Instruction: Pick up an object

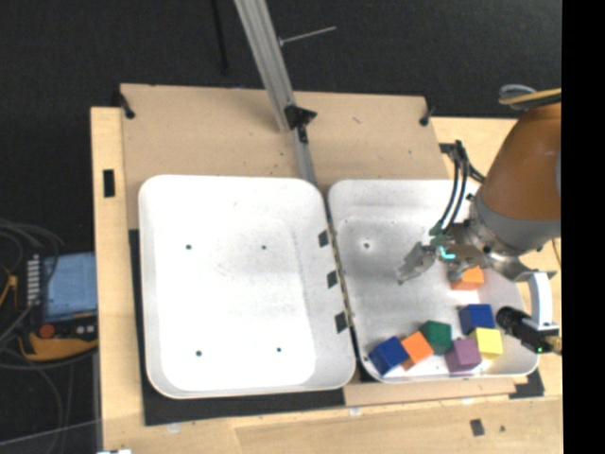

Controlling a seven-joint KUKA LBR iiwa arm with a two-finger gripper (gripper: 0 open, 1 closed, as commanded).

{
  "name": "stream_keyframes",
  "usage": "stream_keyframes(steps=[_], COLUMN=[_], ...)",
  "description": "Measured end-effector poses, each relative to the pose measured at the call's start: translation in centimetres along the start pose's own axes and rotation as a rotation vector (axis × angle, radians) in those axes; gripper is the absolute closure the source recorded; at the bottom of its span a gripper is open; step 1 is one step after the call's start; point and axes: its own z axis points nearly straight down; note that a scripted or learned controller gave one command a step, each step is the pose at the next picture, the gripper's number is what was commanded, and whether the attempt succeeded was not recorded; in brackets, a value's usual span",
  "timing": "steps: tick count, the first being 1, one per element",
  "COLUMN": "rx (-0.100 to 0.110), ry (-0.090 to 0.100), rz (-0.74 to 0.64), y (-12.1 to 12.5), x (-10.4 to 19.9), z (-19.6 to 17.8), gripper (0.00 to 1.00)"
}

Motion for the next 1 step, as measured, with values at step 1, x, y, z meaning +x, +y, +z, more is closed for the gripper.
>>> stream_keyframes(steps=[1], rx=[-0.006], ry=[-0.001], rz=[0.004], y=[0.1], x=[-0.04], z=[-0.23], gripper=[0.0])
